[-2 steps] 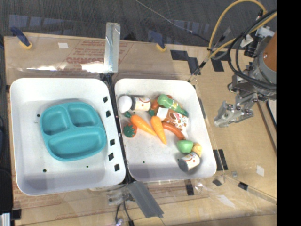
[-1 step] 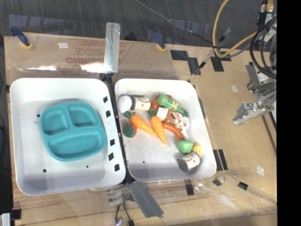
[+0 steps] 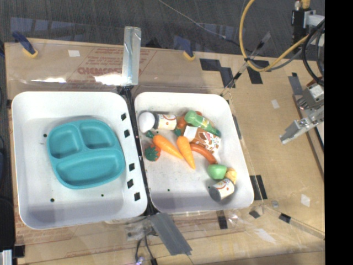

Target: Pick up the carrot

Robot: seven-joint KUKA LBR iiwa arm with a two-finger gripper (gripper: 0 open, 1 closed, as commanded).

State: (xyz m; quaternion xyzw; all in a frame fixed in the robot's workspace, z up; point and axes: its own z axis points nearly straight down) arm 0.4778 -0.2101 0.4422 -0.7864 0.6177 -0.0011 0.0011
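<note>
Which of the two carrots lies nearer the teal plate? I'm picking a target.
The longer carrot with the green top, left of the shorter carrot.

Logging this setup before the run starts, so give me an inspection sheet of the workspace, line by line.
Surface: brown bench bearing two white bins, left bin and right bin.
Job's things: two carrots side by side in the right bin.
Clutter: toy foods and a small can around them; teal divided plate in the left bin.
Grippers: gripper off to the right of the bins, over the bench.
Cables: yellow cable looping at top right.
Surroundings: dark floor behind the bench.
</note>
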